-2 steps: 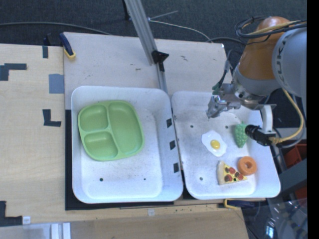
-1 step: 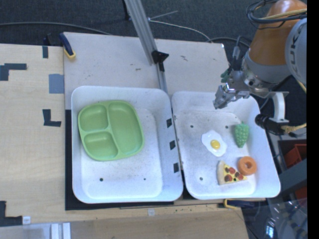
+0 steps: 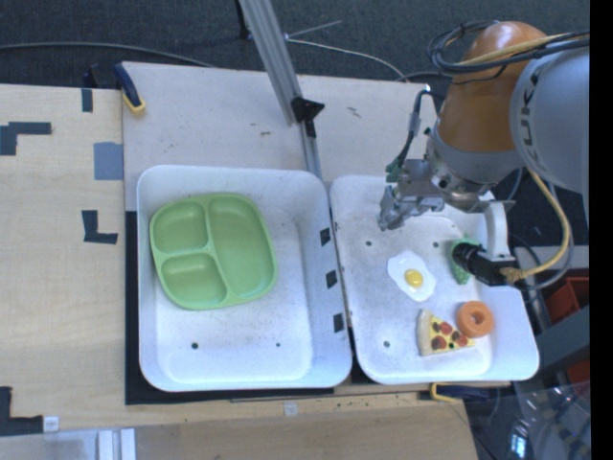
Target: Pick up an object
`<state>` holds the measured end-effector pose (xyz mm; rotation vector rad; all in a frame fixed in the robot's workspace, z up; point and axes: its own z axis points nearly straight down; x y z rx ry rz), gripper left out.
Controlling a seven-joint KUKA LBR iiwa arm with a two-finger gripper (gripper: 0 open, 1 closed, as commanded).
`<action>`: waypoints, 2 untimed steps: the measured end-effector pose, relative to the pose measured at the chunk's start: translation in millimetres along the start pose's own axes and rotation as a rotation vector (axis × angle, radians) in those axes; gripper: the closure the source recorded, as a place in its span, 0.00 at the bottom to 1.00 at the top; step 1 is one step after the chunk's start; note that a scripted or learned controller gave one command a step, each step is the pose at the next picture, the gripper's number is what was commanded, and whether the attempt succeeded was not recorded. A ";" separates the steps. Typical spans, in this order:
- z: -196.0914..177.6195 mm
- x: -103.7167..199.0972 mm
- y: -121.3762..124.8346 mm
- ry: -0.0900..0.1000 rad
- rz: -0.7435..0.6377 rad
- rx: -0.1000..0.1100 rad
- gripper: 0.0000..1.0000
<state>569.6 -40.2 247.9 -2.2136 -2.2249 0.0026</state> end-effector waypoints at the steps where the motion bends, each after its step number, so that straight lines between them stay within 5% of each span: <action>1: 16.2 47.5 -27.0 0.000 0.000 0.002 1.00; 2: 24.3 105.0 -47.2 0.000 -0.002 0.001 1.00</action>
